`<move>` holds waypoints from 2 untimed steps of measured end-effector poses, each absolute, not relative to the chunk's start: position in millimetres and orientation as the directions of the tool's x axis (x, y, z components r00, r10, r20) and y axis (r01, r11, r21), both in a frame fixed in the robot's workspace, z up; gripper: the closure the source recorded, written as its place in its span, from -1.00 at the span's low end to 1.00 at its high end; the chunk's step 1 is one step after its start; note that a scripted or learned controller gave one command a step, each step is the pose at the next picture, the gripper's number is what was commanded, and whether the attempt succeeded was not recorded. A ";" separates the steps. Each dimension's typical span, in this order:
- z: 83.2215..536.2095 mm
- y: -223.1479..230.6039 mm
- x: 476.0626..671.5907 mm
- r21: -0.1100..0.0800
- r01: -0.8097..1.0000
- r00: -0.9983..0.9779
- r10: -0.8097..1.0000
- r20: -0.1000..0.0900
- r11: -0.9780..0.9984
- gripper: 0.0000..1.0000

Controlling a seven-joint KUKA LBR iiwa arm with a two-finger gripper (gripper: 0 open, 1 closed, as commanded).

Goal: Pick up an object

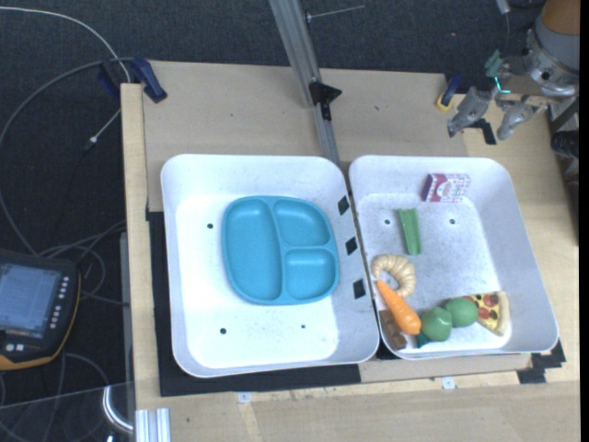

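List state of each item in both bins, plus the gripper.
gripper: open, holding nothing, above the bench beyond the right bin
blue plate: flat in left bin
pink carton: lying at right bin's far edge
green stick: lying flat
carrot: lying against bagel
pizza slice: flat, near corner

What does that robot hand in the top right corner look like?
The gripper has two grey metal fingers under a silver-grey wrist block with a small teal light. Above it, the arm shows an orange band. A thin dark cable runs nearby.
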State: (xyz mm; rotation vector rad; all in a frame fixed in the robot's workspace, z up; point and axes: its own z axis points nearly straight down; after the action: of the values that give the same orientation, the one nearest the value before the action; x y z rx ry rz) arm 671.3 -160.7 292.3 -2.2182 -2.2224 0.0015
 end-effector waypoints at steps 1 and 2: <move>292.4 -160.8 671.3 -0.002 1.000 -0.002 1.000 0.000 0.002 -1.00; 231.5 -154.1 668.9 -0.007 1.000 -0.002 1.000 0.001 0.002 -1.00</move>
State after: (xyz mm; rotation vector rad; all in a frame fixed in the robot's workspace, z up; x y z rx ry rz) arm 668.9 -154.1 231.5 -2.2155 -2.2191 0.0059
